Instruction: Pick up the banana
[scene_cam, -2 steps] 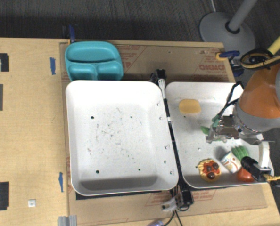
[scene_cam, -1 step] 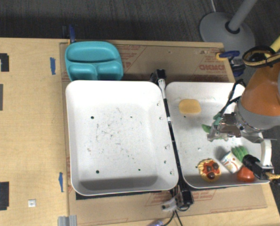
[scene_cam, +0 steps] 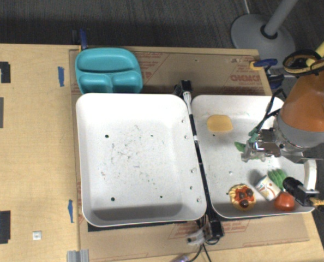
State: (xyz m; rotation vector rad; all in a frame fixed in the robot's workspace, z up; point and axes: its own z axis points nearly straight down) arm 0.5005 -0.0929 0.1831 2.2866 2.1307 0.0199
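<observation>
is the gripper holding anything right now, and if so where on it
It cannot be told. The gripper hangs low over the right bin beside a small green piece, and nothing shows clearly between its fingers.

The two bins (scene_cam: 135, 157) looked like smooth, slightly glossy white plastic, the left one scuffed with faint dark marks, on a bench (scene_cam: 31, 146) of matt brown cardboard-like board.
</observation>
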